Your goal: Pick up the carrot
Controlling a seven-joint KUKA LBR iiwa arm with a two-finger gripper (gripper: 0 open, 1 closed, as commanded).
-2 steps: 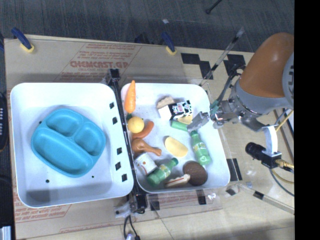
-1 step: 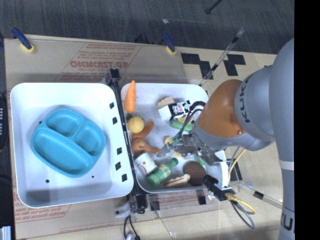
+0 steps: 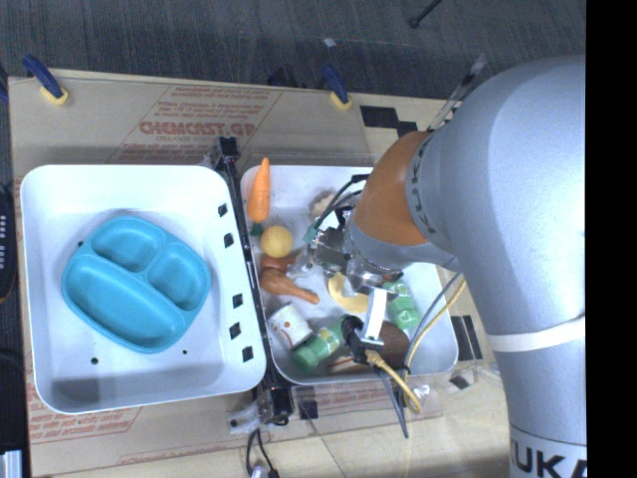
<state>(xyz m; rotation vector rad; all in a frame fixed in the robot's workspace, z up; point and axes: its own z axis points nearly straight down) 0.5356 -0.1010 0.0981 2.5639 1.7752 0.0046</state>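
The carrot (image 3: 259, 190), orange with a green tip, lies lengthwise against the left wall of the right bin (image 3: 299, 179), near its far corner. My gripper (image 3: 318, 250) hangs low over the middle of that bin, below the orange wrist band. It is to the right of the carrot and nearer the camera, beside a yellow lemon (image 3: 277, 239). The carrot lies apart from the gripper and nothing touches it.
The right bin also holds a darker orange root-like piece (image 3: 290, 286), a small can (image 3: 289, 324), green items (image 3: 318, 347) (image 3: 403, 308), a pale yellow piece (image 3: 342, 288) and a brown one (image 3: 391, 343). A blue divided plate (image 3: 134, 282) sits in the left bin (image 3: 60, 192).
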